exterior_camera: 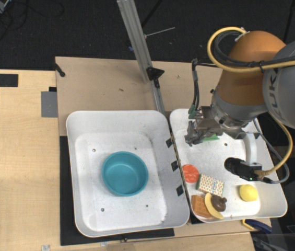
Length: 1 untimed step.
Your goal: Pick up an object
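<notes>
My gripper [196, 134] is low over the far end of the right bin [217, 156], close to the wall shared with the left bin [84, 140]. Spread or closed, can't tell from this angle; nothing visibly held. The pickable stuff is all toward the near end of the bin from me. The red-orange round piece [190, 173] is closest, straight out in front of me by the shared wall. Just past it is a checkered packet [210, 184]. Past that, a banana [213, 206] lies against a small brown item [220, 200] and a flat orange-brown piece [200, 207], all bunched at the near rim. A yellow ball [248, 193] sits apart from them, off toward the outer side. Across the wall from me, a teal bowl [125, 173] stands upright, mid left bin.
</notes>
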### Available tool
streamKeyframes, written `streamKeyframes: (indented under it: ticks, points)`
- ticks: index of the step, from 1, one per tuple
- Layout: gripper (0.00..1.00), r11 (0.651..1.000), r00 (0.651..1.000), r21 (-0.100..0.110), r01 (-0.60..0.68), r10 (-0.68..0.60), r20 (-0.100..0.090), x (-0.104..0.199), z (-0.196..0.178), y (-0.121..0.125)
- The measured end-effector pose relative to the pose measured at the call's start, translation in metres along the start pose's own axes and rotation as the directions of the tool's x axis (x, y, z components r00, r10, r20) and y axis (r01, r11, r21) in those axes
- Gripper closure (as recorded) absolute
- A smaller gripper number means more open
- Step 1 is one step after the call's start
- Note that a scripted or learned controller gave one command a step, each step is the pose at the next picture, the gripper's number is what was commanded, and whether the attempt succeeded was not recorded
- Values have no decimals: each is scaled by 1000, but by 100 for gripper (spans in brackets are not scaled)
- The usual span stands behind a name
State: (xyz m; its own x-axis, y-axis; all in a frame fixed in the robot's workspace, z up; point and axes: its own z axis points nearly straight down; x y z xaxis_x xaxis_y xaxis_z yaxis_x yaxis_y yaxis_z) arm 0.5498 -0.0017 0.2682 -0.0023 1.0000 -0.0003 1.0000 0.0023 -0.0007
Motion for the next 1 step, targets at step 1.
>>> streamKeyframes:
  ticks: [1]
  points:
    - [100,1000,1000,2,0,0,0,45,22,22]
